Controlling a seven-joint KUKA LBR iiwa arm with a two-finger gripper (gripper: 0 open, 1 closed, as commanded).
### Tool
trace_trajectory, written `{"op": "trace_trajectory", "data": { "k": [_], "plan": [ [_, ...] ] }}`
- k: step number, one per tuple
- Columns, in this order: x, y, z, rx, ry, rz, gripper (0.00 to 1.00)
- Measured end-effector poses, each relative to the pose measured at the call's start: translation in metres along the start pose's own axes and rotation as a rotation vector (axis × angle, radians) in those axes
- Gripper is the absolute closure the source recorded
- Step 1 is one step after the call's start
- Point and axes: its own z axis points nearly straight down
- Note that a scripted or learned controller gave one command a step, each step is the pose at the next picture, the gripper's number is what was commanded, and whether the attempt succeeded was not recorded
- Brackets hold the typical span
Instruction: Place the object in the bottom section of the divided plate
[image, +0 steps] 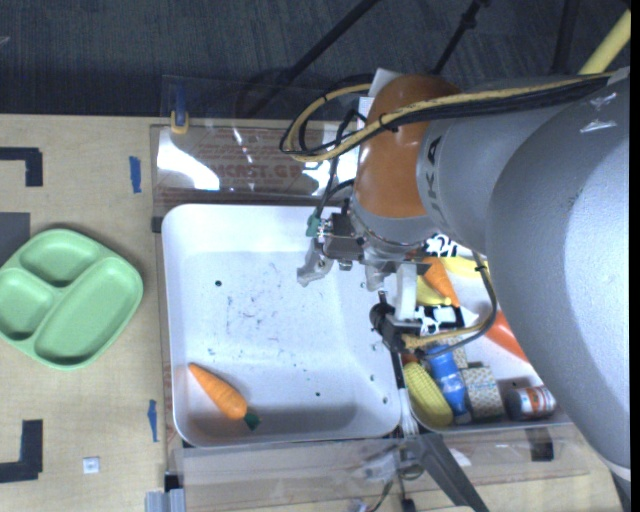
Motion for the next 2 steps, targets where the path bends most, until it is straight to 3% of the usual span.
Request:
{"op": "trace_trajectory", "data": {
  "k": [1, 2],
  "plan": [
    [0.067, -0.008, 0.104, -0.007, 0.003, 0.034, 0.00],
    [0.068, -0.007, 0.094, -0.009, 0.005, 0.032, 1.00]
  ]
}}
